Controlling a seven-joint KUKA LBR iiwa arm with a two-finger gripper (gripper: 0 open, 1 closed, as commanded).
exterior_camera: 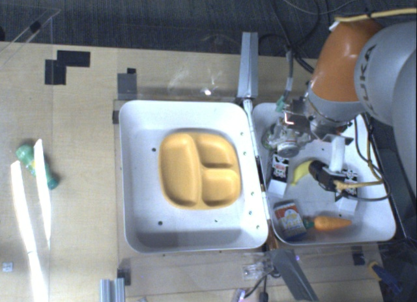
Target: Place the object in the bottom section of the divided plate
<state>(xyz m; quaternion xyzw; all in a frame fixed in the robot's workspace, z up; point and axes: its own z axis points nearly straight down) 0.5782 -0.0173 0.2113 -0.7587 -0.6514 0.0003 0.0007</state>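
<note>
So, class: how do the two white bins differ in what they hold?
The left bin holds one yellow divided plate, centred. The right bin holds several small loose things: a carrot, a banana and a small packet, with the arm reaching in. Both are shallow, white and sit side by side.

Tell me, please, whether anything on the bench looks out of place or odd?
Yes: a green object lies on the bare bench far left, outside both bins. The yellow divided plate sits level in the left bin.
</note>
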